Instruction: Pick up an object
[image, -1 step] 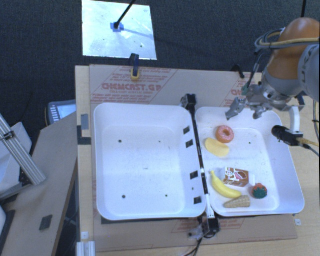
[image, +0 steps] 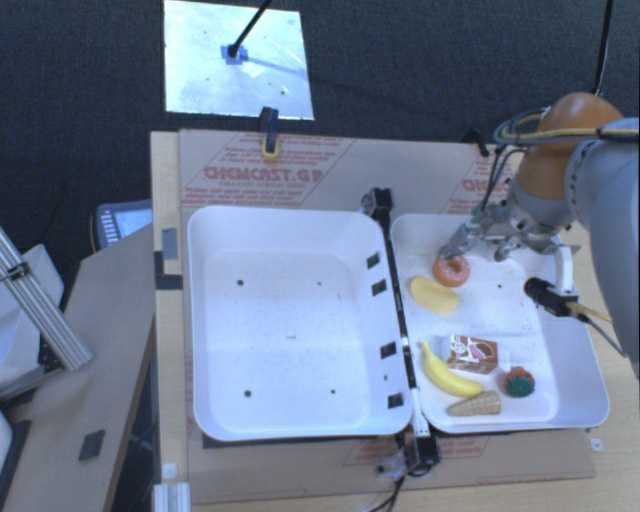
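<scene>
In the right bin (image: 575, 370), a yellow lemon-like piece (image: 433, 295), banana (image: 447, 372), small carton (image: 472, 354), wedge (image: 476, 404) and strawberry (image: 518, 381) lie at six o'clock from the doughnut (image: 451, 269), orange-pink and ringed. The gripper (image: 482, 238) hangs at its one o'clock; finger state cannot be told.

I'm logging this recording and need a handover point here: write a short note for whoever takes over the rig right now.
Gripper: low over the far part of the right white bin, just beyond the orange ring-shaped doughnut toy; nothing visibly between its fingers.
Things in the right bin: doughnut, pale yellow lemon-like piece, yellow banana, small red-and-white carton, tan wedge, red-and-green strawberry-like toy.
Done: nothing picked up.
Left: close on one object, probably the doughnut, lift it.
</scene>
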